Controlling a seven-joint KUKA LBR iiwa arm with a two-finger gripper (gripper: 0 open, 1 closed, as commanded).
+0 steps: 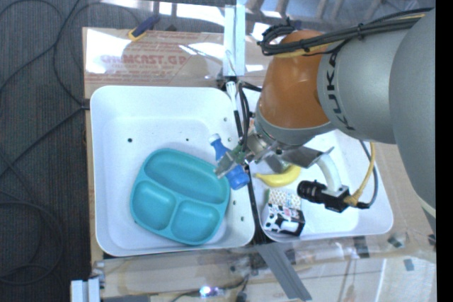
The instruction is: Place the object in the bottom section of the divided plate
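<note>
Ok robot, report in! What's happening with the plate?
Gripper over the divider between the bins, beside a blue object. Plate in left bin, nothing in its sections. Banana in right bin.

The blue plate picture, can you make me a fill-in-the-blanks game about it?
1. The divided plate lies in the ____ bin.
2. The plate's colour is ____.
3. The banana in the right bin is ____.
4. The band on the arm above the tool is ____.

Missing words: left; blue (teal); yellow; orange
</note>
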